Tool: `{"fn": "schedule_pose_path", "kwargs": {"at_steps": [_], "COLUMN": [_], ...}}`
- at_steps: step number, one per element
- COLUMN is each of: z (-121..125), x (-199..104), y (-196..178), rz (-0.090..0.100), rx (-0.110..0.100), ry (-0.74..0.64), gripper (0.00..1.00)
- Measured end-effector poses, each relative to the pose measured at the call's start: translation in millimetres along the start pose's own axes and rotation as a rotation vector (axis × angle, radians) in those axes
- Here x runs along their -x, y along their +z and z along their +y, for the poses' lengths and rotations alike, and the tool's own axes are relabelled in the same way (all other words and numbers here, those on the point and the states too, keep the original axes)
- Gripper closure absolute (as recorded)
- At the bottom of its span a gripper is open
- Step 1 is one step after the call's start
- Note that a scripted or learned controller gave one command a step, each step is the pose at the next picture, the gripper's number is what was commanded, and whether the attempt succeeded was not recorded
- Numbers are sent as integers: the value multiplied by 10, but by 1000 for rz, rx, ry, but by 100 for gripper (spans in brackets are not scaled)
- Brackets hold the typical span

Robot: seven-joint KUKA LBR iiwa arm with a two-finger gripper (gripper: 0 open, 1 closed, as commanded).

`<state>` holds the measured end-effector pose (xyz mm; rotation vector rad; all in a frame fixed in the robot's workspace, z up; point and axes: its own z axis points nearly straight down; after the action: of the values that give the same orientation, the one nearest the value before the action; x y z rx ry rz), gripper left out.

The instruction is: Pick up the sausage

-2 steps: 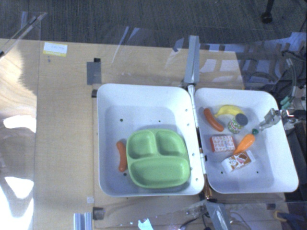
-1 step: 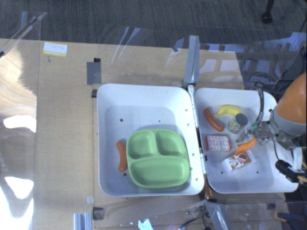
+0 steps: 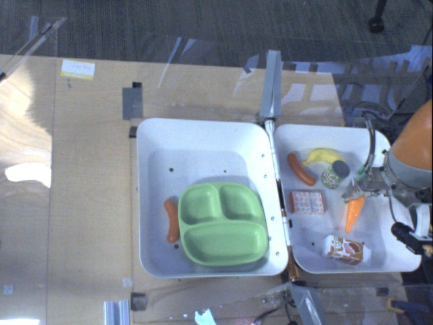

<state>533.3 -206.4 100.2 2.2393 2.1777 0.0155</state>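
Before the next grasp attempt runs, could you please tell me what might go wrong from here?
Two sausage-like items exist: one in the right bin, another in the left bin against the green plate. The arm could target either. The right one lies close to the banana and can, which it might knock.

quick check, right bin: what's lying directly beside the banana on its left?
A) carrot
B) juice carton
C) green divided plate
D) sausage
D: the sausage lies at a slant just left of the banana in the right bin, while the carrot and the juice carton sit lower down and the green divided plate is in the left bin.
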Motion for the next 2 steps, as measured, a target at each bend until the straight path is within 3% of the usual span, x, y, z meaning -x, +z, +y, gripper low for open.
{"fn": "schedule_pose_path", "kwargs": {"at_steps": [1,2], "z": [254,110], "x": [-751,-1416], "y": [-2089,-1298], "rz": [3,-2], "rx": [-11,-21], "ry": [31,667], "gripper": [100,100]}}
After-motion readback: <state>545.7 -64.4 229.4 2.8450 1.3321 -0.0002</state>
